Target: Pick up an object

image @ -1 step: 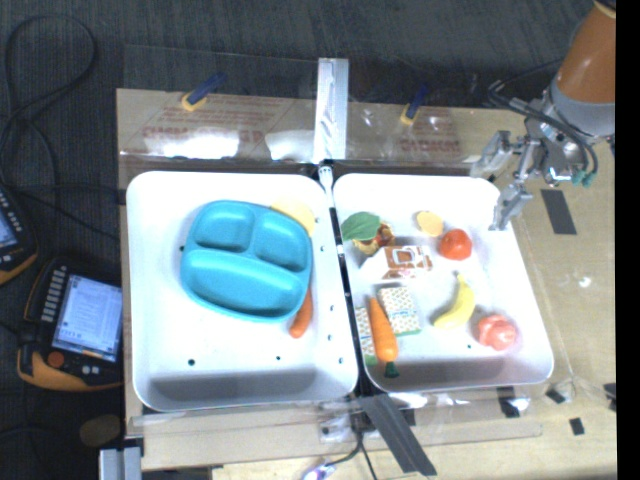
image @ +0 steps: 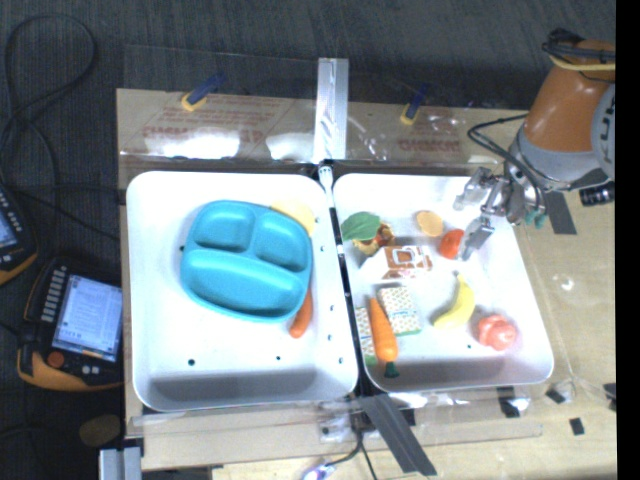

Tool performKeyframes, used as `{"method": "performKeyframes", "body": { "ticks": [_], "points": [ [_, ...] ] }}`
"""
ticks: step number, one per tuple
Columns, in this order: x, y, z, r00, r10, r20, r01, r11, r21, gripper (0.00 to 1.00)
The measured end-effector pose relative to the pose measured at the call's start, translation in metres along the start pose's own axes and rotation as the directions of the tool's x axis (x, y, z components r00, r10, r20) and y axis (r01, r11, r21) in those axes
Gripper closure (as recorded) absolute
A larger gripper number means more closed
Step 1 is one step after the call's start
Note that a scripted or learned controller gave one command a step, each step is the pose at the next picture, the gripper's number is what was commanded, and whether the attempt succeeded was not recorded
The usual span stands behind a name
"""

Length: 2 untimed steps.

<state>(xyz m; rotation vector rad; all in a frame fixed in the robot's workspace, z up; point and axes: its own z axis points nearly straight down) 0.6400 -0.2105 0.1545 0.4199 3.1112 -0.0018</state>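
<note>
Nearest me, a carrot (image: 381, 334) and banana (image: 453, 304) are lying loose in the right bin (image: 535, 313). Farther back, I'm hovering the pincer (image: 481, 220), fingers parted and gripping nothing, beside a small red object (image: 452, 243), likely my target.

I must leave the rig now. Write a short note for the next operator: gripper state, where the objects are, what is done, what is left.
Gripper: over the right bin's upper right corner, nothing seen between its fingers.
Right bin: small red piece just left of the gripper, orange round piece, banana, tomato, carrot, green item, two small boxes.
Left bin: blue divided tray, another carrot at its right edge.
Done: no pick yet.
Left: grasp and lift one object; the red piece looks nearest.
</note>
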Motion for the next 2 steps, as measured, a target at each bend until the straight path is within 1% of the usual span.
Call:
{"method": "performKeyframes", "body": {
  "ticks": [1, 2],
  "points": [
    [0.073, -0.010, 0.065, 0.969, 0.247, 0.008, -0.247, 0.969, -0.003, 0.00],
    [0.108, -0.042, 0.064, 0.858, 0.513, 0.012, -0.513, 0.858, -0.008, 0.00]
  ]
}}
